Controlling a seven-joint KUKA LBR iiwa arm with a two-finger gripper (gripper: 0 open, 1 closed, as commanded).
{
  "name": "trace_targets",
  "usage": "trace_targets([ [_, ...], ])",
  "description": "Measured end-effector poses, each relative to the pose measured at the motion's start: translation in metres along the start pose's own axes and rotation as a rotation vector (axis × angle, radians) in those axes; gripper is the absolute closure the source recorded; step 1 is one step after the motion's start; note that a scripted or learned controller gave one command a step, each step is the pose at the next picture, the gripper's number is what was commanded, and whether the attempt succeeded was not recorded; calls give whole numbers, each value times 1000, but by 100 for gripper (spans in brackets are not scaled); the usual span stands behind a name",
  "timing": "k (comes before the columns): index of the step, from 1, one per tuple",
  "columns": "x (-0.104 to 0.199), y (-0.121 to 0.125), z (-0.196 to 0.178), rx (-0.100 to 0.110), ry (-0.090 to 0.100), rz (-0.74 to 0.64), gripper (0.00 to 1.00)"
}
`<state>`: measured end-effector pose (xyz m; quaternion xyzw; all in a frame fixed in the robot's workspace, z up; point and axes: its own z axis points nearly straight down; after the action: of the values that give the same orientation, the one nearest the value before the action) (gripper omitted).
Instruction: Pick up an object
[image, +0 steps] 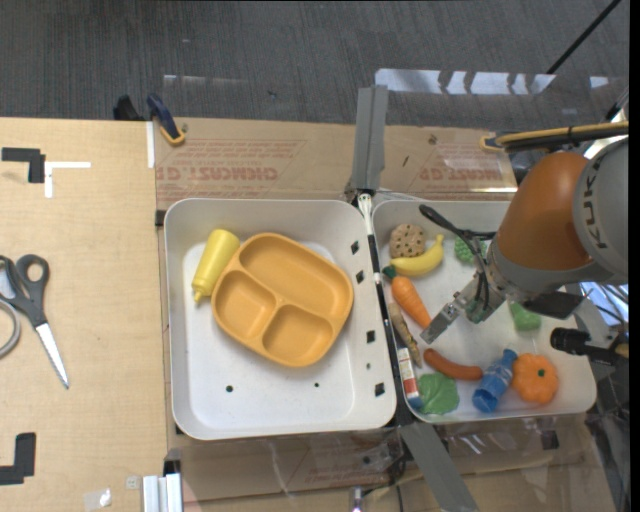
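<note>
Claw over right bin, open/shut unclear, cardboard print prob. mirrored, unreadable

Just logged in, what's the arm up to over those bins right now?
The gripper is down in the right bin, among toy food, close to the carrot and above the sausage. I see nothing held between its fingers. The left bin holds an orange divided plate and a yellow bottle.

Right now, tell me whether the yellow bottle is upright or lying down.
Lying down: the yellow bottle rests on its side in the left bin, against the orange tray.
</note>
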<state>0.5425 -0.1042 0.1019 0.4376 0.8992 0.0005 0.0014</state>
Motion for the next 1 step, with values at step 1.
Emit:
trace_targets([
  [1, -1, 0, -9, -1, -1, 1, 100],
])
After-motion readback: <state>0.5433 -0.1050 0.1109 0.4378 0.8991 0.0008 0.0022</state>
